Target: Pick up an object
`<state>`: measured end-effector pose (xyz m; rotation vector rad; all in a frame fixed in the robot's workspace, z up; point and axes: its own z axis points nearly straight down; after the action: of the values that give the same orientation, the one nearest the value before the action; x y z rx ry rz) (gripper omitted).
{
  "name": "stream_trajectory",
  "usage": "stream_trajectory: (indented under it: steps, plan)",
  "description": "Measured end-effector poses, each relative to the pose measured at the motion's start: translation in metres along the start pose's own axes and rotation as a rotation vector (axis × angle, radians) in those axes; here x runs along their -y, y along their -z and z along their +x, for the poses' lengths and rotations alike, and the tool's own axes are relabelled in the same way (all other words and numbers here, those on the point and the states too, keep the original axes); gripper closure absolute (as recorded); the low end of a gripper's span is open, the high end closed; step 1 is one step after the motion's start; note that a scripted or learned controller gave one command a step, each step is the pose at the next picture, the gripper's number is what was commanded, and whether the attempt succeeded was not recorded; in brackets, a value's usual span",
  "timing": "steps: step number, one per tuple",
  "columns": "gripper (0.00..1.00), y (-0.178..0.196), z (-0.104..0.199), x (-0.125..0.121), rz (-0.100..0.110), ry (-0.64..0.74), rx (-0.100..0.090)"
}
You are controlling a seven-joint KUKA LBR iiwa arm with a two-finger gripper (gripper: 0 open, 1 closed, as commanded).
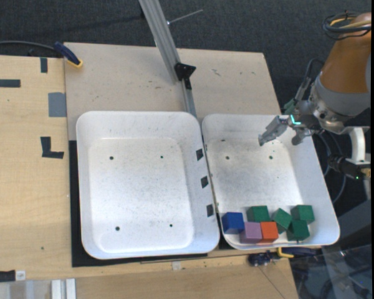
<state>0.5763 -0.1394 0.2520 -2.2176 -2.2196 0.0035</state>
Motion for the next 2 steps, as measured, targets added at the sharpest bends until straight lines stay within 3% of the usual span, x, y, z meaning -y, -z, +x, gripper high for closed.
stream_trajectory:
  steps: [1, 2]
  plan:
    - [0.0, 0.002, 0.0, -0.001, -0.003, 0.001, 0.001]
    - [0.0, -0.046, 0.004, -0.007, 0.002, 0.001, 0.001]
